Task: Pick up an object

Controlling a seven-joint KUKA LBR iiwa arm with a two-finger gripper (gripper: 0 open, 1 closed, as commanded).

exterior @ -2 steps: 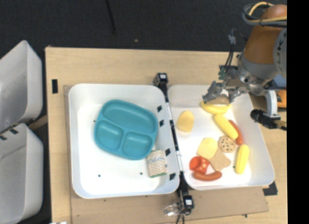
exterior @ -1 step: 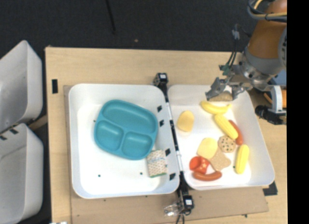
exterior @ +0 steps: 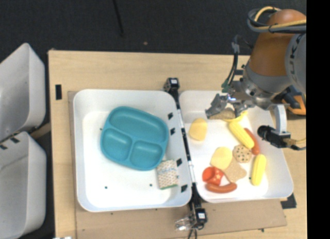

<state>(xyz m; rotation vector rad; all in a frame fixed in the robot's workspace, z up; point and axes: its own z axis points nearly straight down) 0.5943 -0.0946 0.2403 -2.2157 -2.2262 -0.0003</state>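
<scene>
Surface (exterior: 62, 68): plain wooden top with two shallow white bins sitting side by side on it.
Left bin (exterior: 87, 191): has a teal divided plate (exterior: 135, 138) lying a bit tilted in the middle, plus a small patterned packet (exterior: 167, 174) near the front right corner, right up against the divider wall.
Right bin (exterior: 278, 184): this is where all the toy food is. A yellow lemon-ish piece (exterior: 198, 129) sits alone on the left side. Further right there's a banana (exterior: 241, 133), a pale yellow chunk (exterior: 221, 157), a cookie (exterior: 241, 154), a corn cob (exterior: 258, 169), something red like a tomato (exterior: 212, 174) and a sausage (exterior: 222, 187) along the front.
Arm (exterior: 270, 52): comes in from the right, grey with the orange part up top.
Claw (exterior: 223, 105): hanging over the back of the right bin, just behind the banana. Fingers look spread apart a fair bit, and I don't see anything between them.
</scene>
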